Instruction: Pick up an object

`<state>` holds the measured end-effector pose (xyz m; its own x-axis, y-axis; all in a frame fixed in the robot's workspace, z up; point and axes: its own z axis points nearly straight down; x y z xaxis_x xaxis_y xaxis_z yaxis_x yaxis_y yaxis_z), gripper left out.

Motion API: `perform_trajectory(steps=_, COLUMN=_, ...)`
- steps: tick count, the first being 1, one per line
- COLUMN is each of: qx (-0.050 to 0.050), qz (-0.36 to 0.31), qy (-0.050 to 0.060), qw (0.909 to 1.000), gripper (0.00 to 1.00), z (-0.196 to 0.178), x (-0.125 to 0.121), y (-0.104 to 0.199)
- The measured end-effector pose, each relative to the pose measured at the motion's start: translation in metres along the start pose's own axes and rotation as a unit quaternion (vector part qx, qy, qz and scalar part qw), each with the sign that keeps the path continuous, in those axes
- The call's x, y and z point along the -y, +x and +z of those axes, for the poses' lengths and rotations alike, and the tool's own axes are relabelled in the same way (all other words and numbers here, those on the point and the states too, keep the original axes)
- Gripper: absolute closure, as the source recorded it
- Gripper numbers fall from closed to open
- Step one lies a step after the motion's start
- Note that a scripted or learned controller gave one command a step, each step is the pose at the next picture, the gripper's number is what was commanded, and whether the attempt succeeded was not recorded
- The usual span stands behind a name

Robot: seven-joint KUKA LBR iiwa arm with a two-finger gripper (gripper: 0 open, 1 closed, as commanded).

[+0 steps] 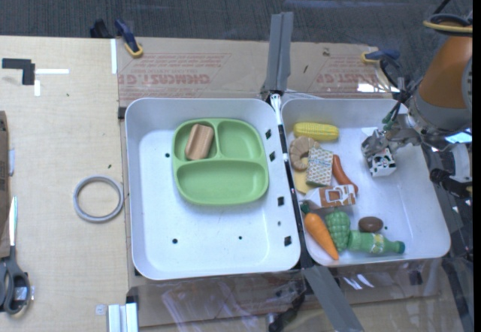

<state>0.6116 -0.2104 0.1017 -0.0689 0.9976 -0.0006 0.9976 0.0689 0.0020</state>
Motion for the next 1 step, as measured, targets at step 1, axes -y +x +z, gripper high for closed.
perform_trajectory(steps=1, qx=0.0, qz=-0.05, qy=0.001, qw=0.9988, gripper=1.0, z=-0.1151, x=-0.0125, y=0.0431)
